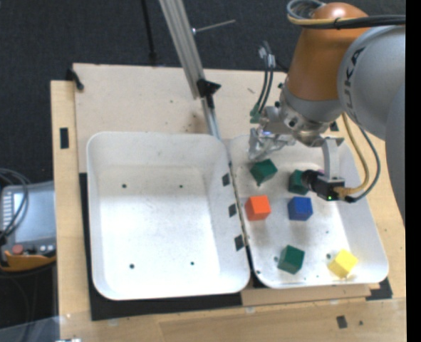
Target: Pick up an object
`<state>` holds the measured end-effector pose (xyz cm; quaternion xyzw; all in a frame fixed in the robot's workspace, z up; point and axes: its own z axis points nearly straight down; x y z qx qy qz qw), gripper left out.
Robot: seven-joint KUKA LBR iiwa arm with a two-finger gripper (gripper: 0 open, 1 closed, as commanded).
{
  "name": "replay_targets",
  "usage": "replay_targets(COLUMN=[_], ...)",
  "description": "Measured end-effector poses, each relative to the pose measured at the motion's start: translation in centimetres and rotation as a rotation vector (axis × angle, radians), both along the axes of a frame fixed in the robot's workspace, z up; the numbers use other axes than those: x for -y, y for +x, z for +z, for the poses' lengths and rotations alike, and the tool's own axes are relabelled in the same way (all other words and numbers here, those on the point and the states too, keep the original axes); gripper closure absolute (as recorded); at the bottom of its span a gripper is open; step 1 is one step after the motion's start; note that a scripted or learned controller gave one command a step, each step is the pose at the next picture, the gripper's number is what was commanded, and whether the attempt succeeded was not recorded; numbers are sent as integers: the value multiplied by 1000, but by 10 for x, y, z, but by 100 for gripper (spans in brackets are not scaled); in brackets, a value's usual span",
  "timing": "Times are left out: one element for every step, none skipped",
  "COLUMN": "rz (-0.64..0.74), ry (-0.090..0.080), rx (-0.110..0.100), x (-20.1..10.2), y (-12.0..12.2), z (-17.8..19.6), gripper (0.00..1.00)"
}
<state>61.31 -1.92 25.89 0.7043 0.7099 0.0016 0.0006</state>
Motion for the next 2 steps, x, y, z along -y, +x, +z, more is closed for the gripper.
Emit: replay_targets(rz=[-1,-1], ry=[0,-1], rx=[-3,-7], x=[-54,-103], y=[-9,-4], z=[-2,-21], gripper=[100,100])
